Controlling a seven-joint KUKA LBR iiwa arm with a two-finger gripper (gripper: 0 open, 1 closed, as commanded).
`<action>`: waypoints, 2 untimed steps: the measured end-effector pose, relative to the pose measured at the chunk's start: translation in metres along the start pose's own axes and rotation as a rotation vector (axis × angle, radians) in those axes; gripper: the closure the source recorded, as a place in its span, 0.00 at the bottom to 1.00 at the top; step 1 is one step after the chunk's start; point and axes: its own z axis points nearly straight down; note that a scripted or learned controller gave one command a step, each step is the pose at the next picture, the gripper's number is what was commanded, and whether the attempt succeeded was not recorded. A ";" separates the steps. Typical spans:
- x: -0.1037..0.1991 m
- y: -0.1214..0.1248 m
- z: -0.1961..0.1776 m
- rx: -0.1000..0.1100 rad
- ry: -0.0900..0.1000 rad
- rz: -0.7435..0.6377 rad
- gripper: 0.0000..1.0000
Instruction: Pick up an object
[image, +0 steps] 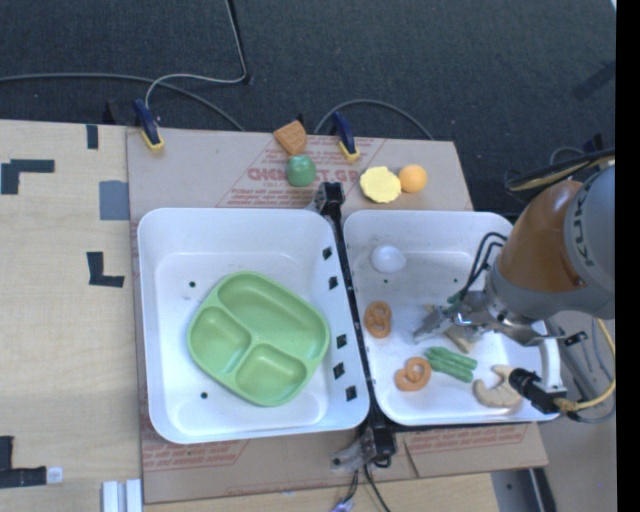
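Note:
My gripper (437, 320) hangs low over the middle of the right bin (440, 232), at the end of the grey arm with the orange band (540, 240). Just below it lies a green bean pod (450, 362). An orange ring-shaped piece (412, 374) sits to the pod's left, and a brown pretzel-like piece (378, 319) lies left of the gripper. A beige crescent (495, 392) rests at the bin's front right. A white egg-like ball (388, 259) lies toward the back. I see nothing clearly between the gripper's tips.
The left bin (160, 300) holds a green divided plate (258, 338). On the cardboard behind the bins sit an orange block (291, 136), a green ball (300, 171), a yellow disc (380, 184) and an orange ball (412, 178). Cables run at the back.

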 end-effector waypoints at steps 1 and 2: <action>0.001 -0.033 0.006 -0.016 -0.008 0.000 0.00; 0.002 -0.034 -0.003 -0.009 -0.005 0.001 1.00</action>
